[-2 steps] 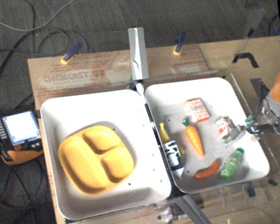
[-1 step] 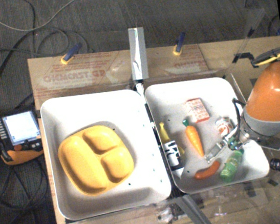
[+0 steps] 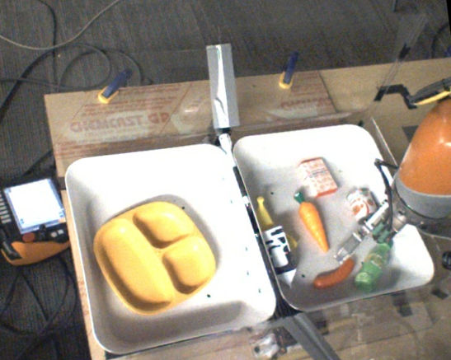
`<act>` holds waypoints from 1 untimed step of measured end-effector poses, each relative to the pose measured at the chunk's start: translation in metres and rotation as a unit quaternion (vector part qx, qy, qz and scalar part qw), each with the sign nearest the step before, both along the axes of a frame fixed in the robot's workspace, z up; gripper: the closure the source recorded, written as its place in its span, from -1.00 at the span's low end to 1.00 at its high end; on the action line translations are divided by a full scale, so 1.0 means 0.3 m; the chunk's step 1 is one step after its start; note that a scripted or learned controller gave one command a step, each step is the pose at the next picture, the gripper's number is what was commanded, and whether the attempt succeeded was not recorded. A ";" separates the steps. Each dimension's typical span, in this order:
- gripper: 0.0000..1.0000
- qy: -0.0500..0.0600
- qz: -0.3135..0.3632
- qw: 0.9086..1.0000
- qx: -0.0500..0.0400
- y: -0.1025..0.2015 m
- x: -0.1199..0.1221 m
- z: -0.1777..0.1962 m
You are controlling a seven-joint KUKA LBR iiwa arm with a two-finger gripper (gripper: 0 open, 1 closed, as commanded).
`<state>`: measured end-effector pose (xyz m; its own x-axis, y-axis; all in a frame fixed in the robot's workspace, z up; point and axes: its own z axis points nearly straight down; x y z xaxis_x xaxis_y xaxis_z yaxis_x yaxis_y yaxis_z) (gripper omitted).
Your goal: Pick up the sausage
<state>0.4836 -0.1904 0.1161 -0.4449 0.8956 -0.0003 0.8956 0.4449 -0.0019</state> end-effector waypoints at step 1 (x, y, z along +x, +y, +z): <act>-1.00 0.000 -0.023 1.000 0.001 0.042 0.097 0.093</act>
<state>0.5128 -0.1778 0.1440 -0.4031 0.9151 0.0015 0.9151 0.4031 -0.0005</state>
